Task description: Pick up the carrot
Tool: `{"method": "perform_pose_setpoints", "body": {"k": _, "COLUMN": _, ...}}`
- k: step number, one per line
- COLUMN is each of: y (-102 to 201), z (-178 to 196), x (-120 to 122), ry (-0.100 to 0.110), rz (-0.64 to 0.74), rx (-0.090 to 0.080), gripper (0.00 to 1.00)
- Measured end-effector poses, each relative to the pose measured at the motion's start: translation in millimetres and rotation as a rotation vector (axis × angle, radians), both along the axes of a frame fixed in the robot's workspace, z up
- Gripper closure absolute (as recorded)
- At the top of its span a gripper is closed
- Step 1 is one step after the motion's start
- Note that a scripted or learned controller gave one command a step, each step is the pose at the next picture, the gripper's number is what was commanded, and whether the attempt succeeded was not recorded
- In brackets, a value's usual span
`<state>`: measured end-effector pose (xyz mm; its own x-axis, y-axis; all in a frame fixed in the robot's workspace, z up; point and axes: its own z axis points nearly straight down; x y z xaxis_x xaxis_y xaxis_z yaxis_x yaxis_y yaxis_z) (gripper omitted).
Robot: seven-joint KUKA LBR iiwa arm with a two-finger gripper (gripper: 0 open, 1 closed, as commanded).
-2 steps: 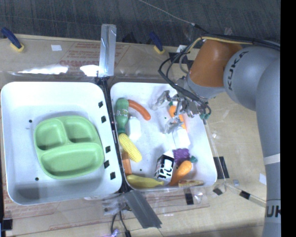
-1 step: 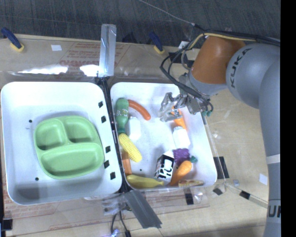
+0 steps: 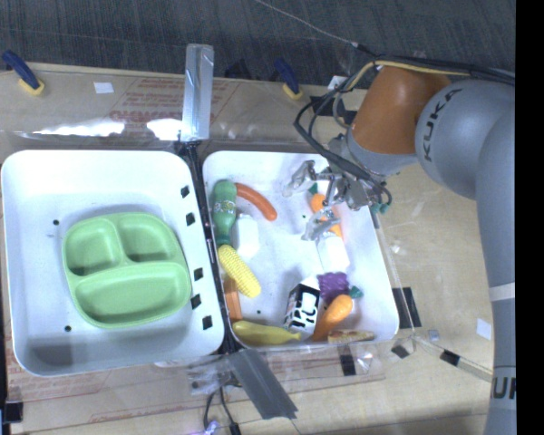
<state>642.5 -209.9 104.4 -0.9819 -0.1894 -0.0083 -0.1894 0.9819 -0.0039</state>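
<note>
Plastic play food crowds the right bin (image 3: pixel 385 284), and going from the near edge back, first comes a yellow banana (image 3: pixel 265 333) lying along the front wall, then a small black-and-white carton (image 3: pixel 304 308). Just beside the carton sits the carrot (image 3: pixel 338 309), a short orange cone with a green tuft, touching a purple grape bunch (image 3: pixel 335 285) behind it. I judge it light, rigid and smooth, likely hollow moulded plastic, so it may slip or roll under pinching; the thicker middle of the body, across its width, looks the safest place to hold, though the carton and grapes leave little room on either side. Further back lie a bumpy yellow corn cob (image 3: pixel 238 271), a white cylinder (image 3: pixel 333 254), a green cucumber-like piece (image 3: pixel 223 207) and an orange-red sausage (image 3: pixel 257 201). The hand (image 3: pixel 331 208) hovers over the far right part of this bin, well apart from the carrot, with something small and orange near its tips; whether its fingers are spread or closed, and whether they hold anything, I cannot tell. In the left bin (image 3: pixel 18 243) rests a glossy green divided plate (image 3: pixel 127 268). Pale counter (image 3: pixel 435 270) surrounds both bins.
</note>
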Motion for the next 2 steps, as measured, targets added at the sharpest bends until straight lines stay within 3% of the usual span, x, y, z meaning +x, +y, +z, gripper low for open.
{"method": "perform_pose_setpoints", "body": {"k": 1, "y": 0.2, "z": 11.8, "x": 1.9, "ry": -0.009, "rz": 0.002, "rx": -0.002, "gripper": 1.00}}
{"method": "perform_pose_setpoints", "body": {"k": 2, "y": 0.3, "z": 11.5, "x": 1.8, "ry": -0.008, "rz": 0.002, "rx": -0.002, "gripper": 0.00}}
